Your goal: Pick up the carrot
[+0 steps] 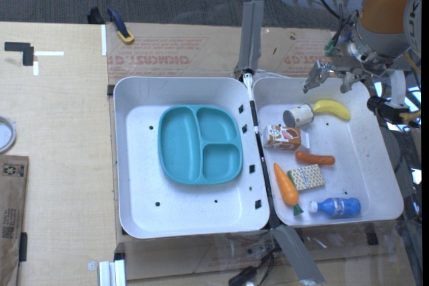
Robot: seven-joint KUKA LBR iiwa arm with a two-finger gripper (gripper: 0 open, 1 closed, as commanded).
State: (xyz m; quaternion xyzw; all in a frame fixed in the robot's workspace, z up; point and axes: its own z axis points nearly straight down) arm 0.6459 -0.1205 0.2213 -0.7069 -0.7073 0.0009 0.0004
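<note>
on the far left of the bench, bare wood [53, 144] ran up to the left bin [134, 211], which held a teal divided plate [200, 144] lying flat near its middle. next came the right bin [382, 164]: the carrot [286, 185] lay near its left wall toward the front, orange, leafy end pointing to the front edge, touching or just beside a patterned yellowish packet [308, 177]. a small carton [282, 136] and a tipped can [297, 116] sat behind it, then an orange-red sausage-like piece [315, 159], a banana [332, 108] and a blue bottle [336, 207] on its side. over the bin's rear right corner hung the gripper [332, 79], well apart from the carrot; whether it was open or closed could not be told.
</note>
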